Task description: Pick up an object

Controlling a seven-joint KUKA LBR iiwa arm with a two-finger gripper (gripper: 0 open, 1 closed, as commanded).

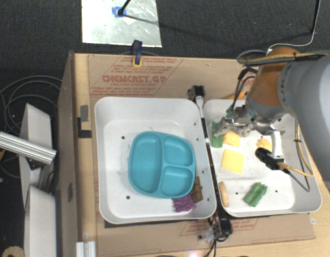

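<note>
Grey and bulky, the arm (309, 90) fills the upper right of the frame, its orange band (267, 87) just above the wrist. Below the band the gripper (229, 123) hangs over the upper left part of the right bin (309, 199); whether it is released or clenched cannot be told. Just under it lie a green piece (217, 140) and a yellow block (231, 139), touching each other. A larger yellow slab (233, 161) sits near the bin's middle, a green object (255, 194) lower right, a tan stick (224, 193) along the lower left wall. In the left bin (114, 116), centre frame, rests a blue divided plate (162, 165), with a purple item (182, 203) and a brown one (197, 190) at its lower right edge.
</note>
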